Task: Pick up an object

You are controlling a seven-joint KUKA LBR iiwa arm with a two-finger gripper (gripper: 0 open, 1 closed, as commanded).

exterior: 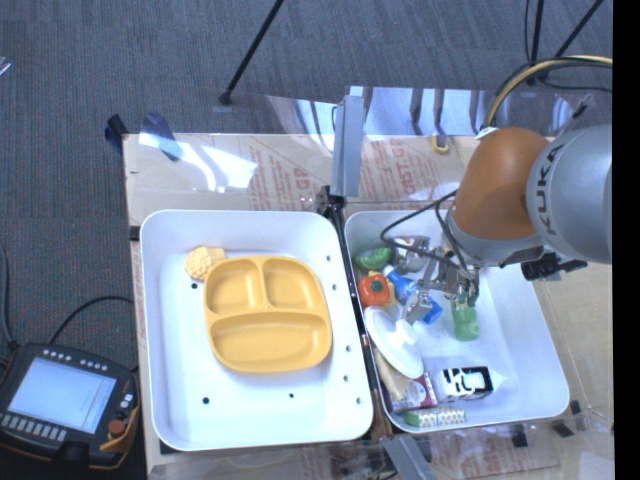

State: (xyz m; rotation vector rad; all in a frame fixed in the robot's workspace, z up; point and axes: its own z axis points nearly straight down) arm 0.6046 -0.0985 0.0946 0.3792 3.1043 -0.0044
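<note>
One small blue object [428, 310] sits below the gripper [432, 286], whose grip I cannot tell.

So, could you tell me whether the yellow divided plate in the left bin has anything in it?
Empty: the yellow divided plate shows three bare compartments. A small yellow object lies beside its upper-left corner, outside it.

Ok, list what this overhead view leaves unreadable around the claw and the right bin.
- Claw: too small and tangled with cables in the camera view to tell how it stands or whether it holds anything.
- Blue object: partly under the claw, its shape unclear.
- Packets at the right bin's near rim: print too small to read.
- Green item: partly covered by cables.
</note>
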